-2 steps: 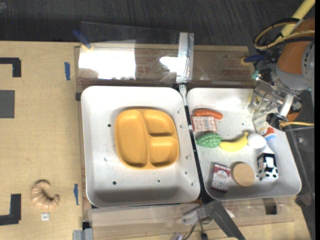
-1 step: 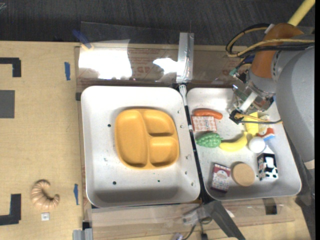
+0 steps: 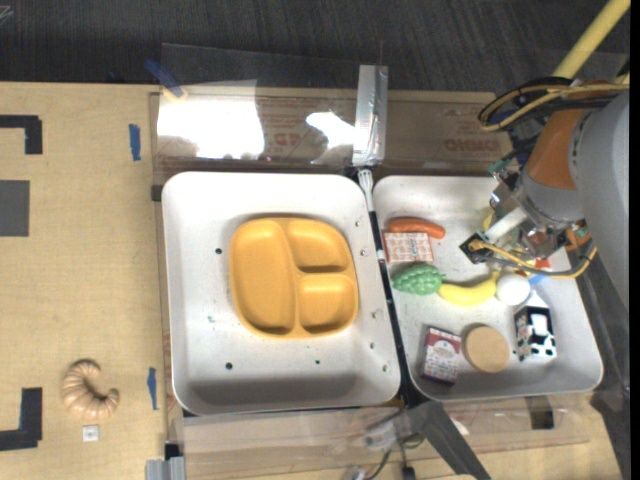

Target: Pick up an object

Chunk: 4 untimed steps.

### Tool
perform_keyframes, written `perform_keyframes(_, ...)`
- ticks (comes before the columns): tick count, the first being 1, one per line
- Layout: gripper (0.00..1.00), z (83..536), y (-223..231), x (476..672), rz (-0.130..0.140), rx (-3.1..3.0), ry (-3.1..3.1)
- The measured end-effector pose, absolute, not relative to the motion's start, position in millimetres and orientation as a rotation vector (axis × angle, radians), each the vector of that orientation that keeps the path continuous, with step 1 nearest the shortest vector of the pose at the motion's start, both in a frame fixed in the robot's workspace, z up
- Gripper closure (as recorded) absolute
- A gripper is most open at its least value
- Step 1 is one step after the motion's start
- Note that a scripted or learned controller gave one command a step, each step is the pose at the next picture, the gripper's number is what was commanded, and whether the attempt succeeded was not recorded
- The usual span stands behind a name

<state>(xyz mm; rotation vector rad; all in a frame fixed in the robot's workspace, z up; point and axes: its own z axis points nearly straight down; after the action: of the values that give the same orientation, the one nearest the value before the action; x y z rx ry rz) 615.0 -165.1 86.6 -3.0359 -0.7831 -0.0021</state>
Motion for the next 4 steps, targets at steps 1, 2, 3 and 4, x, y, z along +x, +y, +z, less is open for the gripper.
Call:
perform_keyframes(1,1.0,87.3,-107.1,546.6,-0.001,-3.097,-0.503)
perform_keyframes(2,1.0,87.7,-101.1,543.4,-0.012,-3.125,-0.347)
perform_keyframes(3,1.0,87.9,-96.4,526.1,-0.014,-3.115,-0.421)
perform_keyframes(4,0.0,87.1,-96.5,525.5,-0.011,-3.114,-0.42)
